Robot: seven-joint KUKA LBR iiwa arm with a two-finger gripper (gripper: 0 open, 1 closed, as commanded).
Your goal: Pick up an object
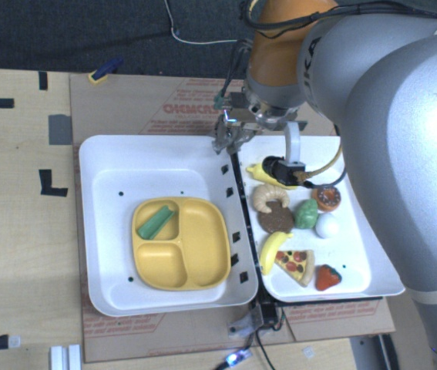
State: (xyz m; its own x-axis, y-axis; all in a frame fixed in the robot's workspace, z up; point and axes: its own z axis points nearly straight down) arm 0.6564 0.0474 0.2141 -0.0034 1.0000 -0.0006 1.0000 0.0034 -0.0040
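Gripper (229, 133) sits at the far end of the two bins, over the shared wall between the left bin (95, 206) and the right bin (354, 250). We can't tell whether it is open or closed from this angle, and we see nothing held in it. We judge the pick is not made yet.

Candidate objects are nearly all in the right bin, packed close along its left side:
- pale croissant (269, 196)
- brown round cake (277, 220), touching the croissant
- green vegetable (307, 213)
- white ball (327, 226)
- banana (273, 249)
- pizza slice (295, 264)
- strawberry (327, 277)

Crowding looks like the main risk here, since a grasp could nudge the neighbours.

The left bin holds a yellow divided tray (195, 253) lying flat, with a green piece (155, 222) in its upper-left compartment. That piece sits alone, so we judge it the cleaner target, though the tray's rim may get in the way.

Both bins rest on a cardboard sheet (149, 106) on a pale wood bench (18, 230) with black tape marks. Behind is a dark cloth (72, 14) with a thin white cable (173, 21) lying across it. A small blue-and-yellow item (106, 68) lies at the bench's far edge.
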